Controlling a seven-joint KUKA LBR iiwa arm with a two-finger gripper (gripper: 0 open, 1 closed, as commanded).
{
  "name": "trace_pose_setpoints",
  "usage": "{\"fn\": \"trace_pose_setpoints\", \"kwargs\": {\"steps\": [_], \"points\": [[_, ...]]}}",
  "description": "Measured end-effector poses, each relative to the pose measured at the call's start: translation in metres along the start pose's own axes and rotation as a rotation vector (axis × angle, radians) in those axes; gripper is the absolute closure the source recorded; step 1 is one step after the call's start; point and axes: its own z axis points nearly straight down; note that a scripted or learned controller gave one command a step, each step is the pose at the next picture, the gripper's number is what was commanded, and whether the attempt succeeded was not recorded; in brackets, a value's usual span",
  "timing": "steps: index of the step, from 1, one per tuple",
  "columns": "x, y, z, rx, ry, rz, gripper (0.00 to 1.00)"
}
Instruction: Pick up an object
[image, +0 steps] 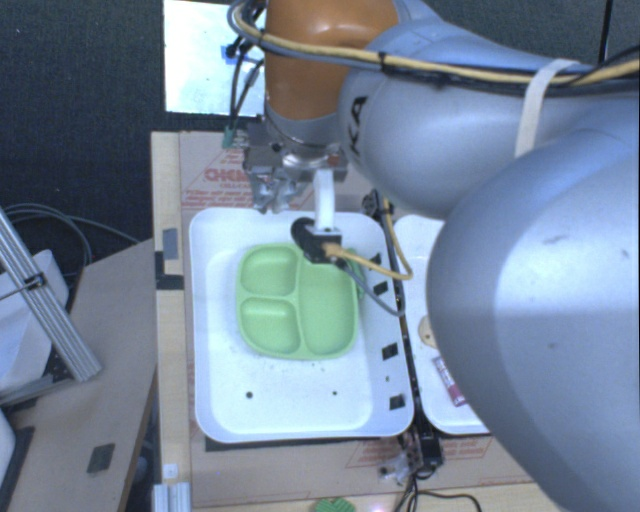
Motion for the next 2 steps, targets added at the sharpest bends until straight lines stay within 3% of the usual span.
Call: {"fn": "trace_pose_setpoints", "kwargs": {"steps": [1, 2], "points": [[-0.055, 0.020, 0.044, -0.003, 0.000, 0.004, 1.00], [-0.047, -0.013, 0.024, -0.005, 0.003, -0.003, 1.00]]}}
